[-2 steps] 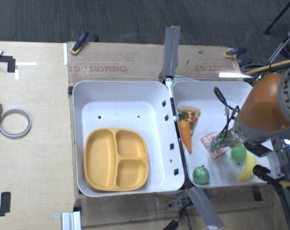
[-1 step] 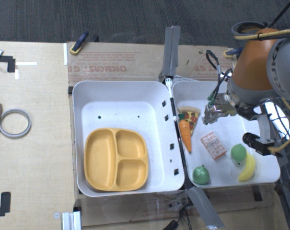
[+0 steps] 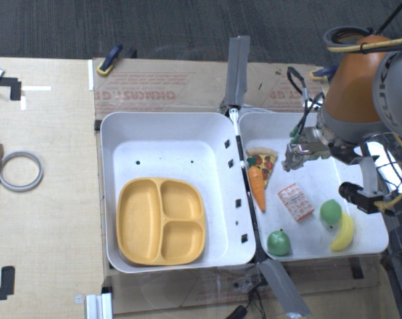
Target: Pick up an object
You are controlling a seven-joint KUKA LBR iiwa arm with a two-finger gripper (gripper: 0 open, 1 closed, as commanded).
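Note:
The right bin [image 3: 360, 248] holds a pizza slice [image 3: 264, 160], an orange carrot [image 3: 256, 186], a small red-and-white packet [image 3: 296, 201], a green apple [image 3: 278, 242], a green lime [image 3: 331, 212] and a yellow banana [image 3: 344, 234]. My gripper [image 3: 295, 160] hangs over the upper middle of this bin, just right of the pizza slice and above the packet. I see nothing between its fingers.
The left bin [image 3: 114, 178] carries a yellow divided plate [image 3: 162, 220]. A tape roll [image 3: 18, 170] lies on the bench at far left, and a blue-and-yellow tool [image 3: 110, 58] sits behind the bins. A grey divider post [image 3: 237, 68] rises between the bins.

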